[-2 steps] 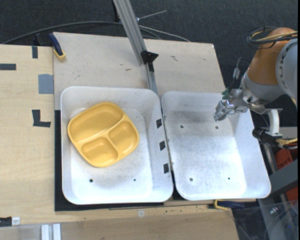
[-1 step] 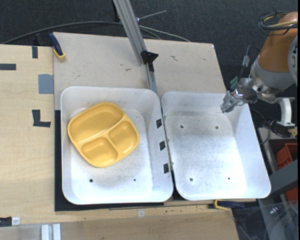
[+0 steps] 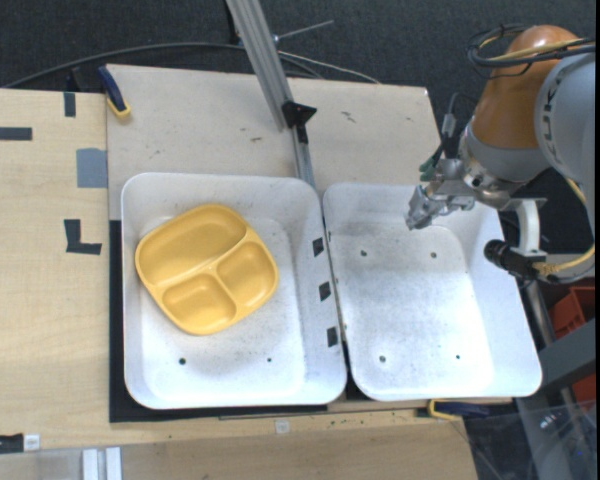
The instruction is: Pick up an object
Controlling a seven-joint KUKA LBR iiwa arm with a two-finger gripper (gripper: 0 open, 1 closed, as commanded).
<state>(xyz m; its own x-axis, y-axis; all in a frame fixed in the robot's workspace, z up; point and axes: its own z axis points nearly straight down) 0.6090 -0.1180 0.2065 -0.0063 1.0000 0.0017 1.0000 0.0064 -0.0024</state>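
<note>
Two shallow white bins sit side by side on my table (image 3: 200, 128), and from my seat I see the left bin (image 3: 140, 368) holding one thing: a yellow divided plate (image 3: 207, 267) with three compartments, lying flat in the upper left part of that bin, turned at a slant to the bin's walls. The right bin (image 3: 500, 368) shows a speckled white floor with a few small dark holes. My arm (image 3: 525, 98) comes in from the right, its orange band above the wrist, and the claw (image 3: 421, 215) hangs over the upper part of the right bin, near that bin's back wall and well apart from the plate. I cannot tell how the claw stands, as its tip is small and dark against the bin, and I see nothing in it. A slanted metal rail (image 3: 265, 53) crosses the back of the table, ending at the gap between the bins.
</note>
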